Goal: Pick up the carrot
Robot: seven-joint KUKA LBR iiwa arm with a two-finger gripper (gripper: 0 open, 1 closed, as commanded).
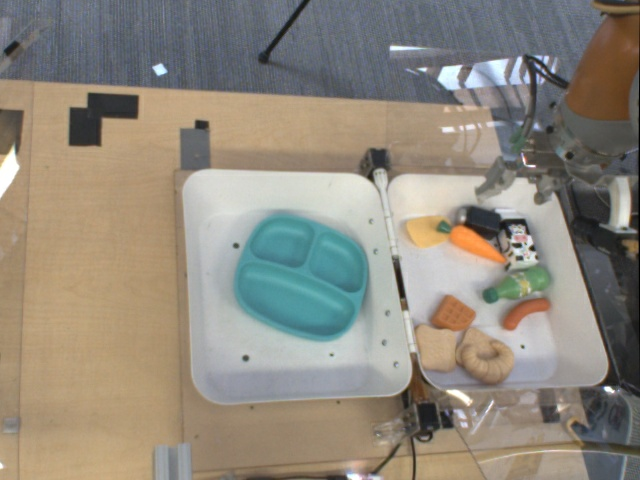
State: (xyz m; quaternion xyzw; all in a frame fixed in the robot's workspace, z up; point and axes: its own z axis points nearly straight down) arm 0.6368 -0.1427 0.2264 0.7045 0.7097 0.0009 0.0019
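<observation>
The orange carrot (477, 244) lies in the right bin (590, 340), towards its far side, with its green end pointing up-left. It touches a yellow cheese wedge (424, 231) on its left and a black block (482, 218) behind it. My gripper (519, 182) hangs over the bin's far edge, up and to the right of the carrot. Its fingers are spread open with nothing between them.
Right of the carrot stand a white-and-black carton (517, 245) and a green bottle (518, 285). Nearer the front lie a red sausage (526, 312), a waffle (454, 314), a bread slice (436, 348) and a bagel (486, 356). The left bin (203, 268) holds a teal divided plate (302, 275).
</observation>
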